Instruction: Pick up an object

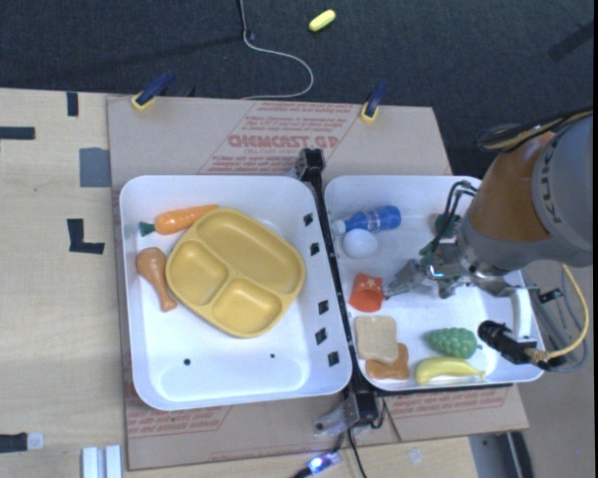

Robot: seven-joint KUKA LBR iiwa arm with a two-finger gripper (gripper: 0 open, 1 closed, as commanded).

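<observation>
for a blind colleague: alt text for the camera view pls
A grey and orange robot arm's gripper hangs over the right bin, among a red cup, bottle, bread, grapes and banana. The left bin holds a yellow tray, carrot and drumstick.

Claw (pixel 411 277) fingers' spread unclear.

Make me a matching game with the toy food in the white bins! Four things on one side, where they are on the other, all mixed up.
Things:
1. carrot
2. banana
3. bottle
4. drumstick

Places:
A. right bin, far end, by the divider
B. left bin, left of the yellow tray
C. right bin, near edge
D. left bin, beyond the yellow tray

Pairs: 1-D, 2-C, 3-A, 4-B
</observation>
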